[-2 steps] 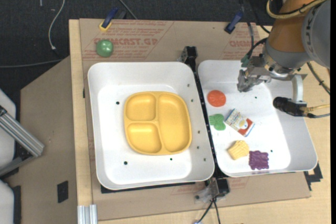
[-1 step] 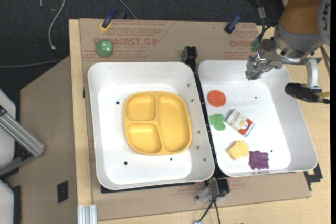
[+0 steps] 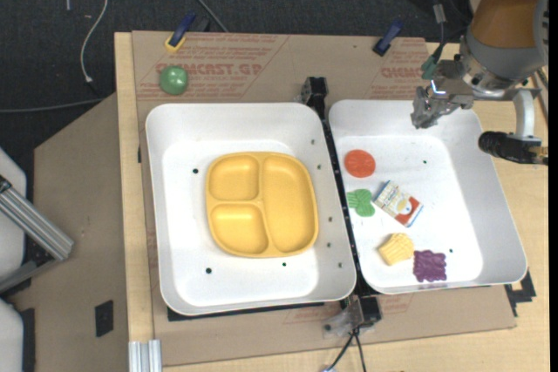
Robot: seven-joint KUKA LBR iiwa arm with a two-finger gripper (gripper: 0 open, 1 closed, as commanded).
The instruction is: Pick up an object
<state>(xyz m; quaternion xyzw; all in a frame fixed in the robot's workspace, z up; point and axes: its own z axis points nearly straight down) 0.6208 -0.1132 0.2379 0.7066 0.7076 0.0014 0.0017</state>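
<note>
The right bin (image 3: 471,187) holds an orange-red disc (image 3: 359,162), a green leafy piece (image 3: 360,202), a small white and red packet (image 3: 398,203), a yellow piece (image 3: 397,249) and a purple grape bunch (image 3: 429,265). My gripper (image 3: 427,111) hangs over the bin's far edge, up and to the right of the orange-red disc and apart from every object. Nothing shows between its fingers.
A yellow three-compartment plate (image 3: 261,204) lies in the left bin (image 3: 174,187). A green ball (image 3: 173,80) rests on the cardboard behind the left bin. Blue clips (image 3: 180,32) hold the cardboard's far edge. Cables trail over the dark floor at the upper left.
</note>
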